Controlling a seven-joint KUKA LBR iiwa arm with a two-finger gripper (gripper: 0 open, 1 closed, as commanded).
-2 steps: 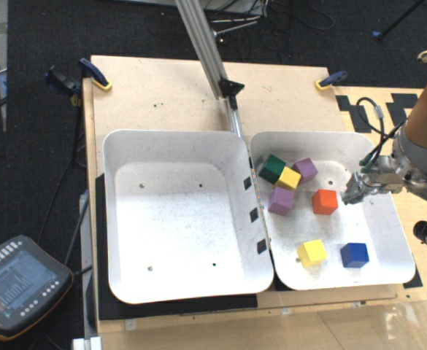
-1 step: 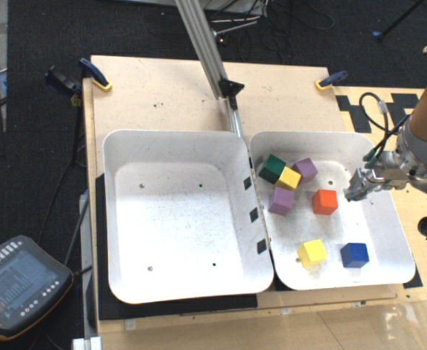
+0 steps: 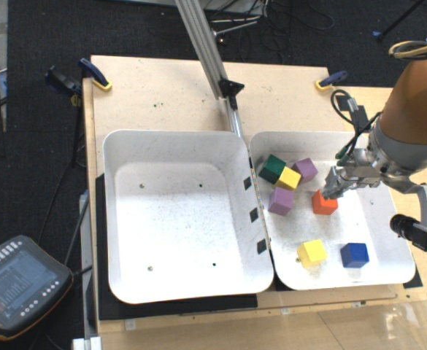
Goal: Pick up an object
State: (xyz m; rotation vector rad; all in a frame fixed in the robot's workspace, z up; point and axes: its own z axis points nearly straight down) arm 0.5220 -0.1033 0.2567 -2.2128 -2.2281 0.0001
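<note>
Gripper (image 3: 335,189), state unclear, sits at matte orange cube (image 3: 324,203) in smooth white bin (image 3: 388,265)

My bench top (image 3: 177,97) is pale speckled board, set on a dark floor (image 3: 38,20). Yellow-and-blue clamps (image 3: 95,75) grip its far corners, left and right. A metal pole (image 3: 202,39) slants in from the far side. A grey handheld pendant (image 3: 16,286) lies near left.

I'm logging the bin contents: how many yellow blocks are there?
2. One yellow block sits in the right bin among the green and purple blocks; the other yellow block lies nearer the front, left of the blue block. None seems hidden.
</note>
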